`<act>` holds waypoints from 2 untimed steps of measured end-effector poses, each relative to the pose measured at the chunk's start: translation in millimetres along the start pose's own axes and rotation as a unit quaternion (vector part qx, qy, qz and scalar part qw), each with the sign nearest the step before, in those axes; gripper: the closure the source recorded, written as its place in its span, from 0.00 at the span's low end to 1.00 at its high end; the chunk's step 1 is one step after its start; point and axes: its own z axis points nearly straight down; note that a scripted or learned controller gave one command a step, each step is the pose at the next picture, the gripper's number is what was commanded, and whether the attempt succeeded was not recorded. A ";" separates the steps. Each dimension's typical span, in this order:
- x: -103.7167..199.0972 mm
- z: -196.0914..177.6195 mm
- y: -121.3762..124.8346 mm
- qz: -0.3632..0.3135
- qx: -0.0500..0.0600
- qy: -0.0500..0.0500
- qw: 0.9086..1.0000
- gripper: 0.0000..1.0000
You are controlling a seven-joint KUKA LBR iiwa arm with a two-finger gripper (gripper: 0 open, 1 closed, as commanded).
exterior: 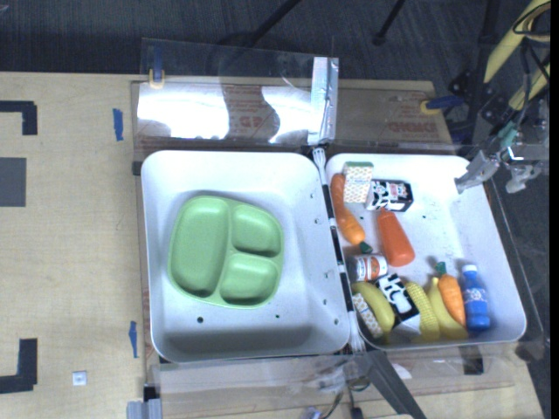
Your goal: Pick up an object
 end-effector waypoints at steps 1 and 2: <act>-12.5 78.7 -40.3 -0.122 0.000 0.000 0.993 0.00; -1.1 190.8 -84.7 -0.239 -0.001 0.000 0.971 0.00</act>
